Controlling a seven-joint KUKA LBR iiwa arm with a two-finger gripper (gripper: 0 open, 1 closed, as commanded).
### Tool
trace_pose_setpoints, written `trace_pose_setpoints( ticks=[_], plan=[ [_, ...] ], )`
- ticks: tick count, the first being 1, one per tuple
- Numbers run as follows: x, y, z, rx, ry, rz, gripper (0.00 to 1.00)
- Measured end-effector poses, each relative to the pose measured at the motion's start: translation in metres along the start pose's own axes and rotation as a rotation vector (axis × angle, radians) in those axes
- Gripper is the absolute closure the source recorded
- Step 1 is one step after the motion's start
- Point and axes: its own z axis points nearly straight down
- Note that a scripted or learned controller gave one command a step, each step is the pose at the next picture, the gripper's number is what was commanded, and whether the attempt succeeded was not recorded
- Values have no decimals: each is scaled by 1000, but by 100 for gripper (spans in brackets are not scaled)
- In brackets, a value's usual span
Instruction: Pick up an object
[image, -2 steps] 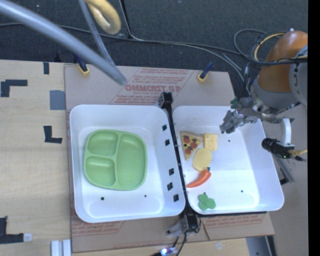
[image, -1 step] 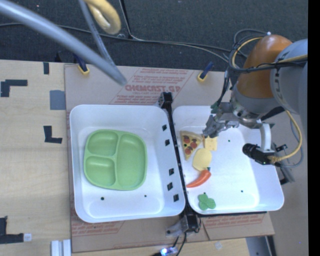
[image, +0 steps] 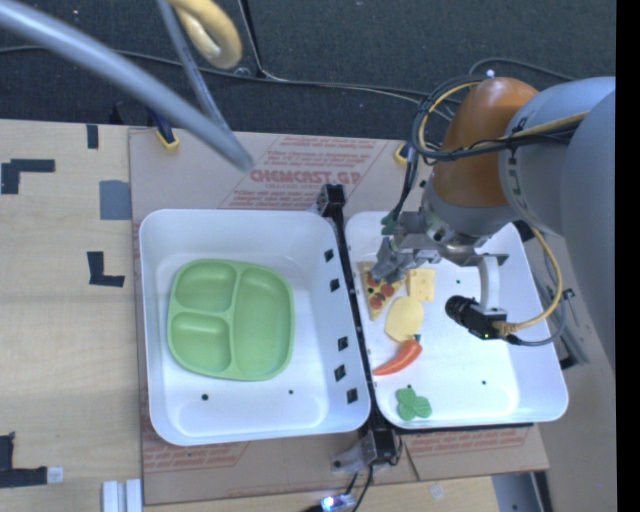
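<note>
My gripper (image: 397, 256) hangs low over the upper left part of the right bin (image: 520, 385), under the orange band of the arm. Directly below and left of it lies a pizza slice (image: 377, 292) with red dots, partly covered by the gripper. A yellow cheese wedge (image: 423, 284) sits just to the right of the slice. Below them lie a pale yellow round piece (image: 404, 319), a red chili pepper (image: 398, 358) and a small green broccoli-like piece (image: 412, 404). I see nothing lifted off the bin floor.
The left bin (image: 170, 400) holds a green divided plate (image: 231, 319). A black divider (image: 345, 300) runs between the two bins. A black cable fitting (image: 475, 317) hangs off the arm over the right bin. Grey bars (image: 130, 75) cross the upper left.
</note>
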Motion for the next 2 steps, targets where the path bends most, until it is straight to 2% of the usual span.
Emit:
trace_pose_setpoints(
  ticks=[2],
  plan=[
    [114,-14,-2,0,-1,0,100]
  ],
)
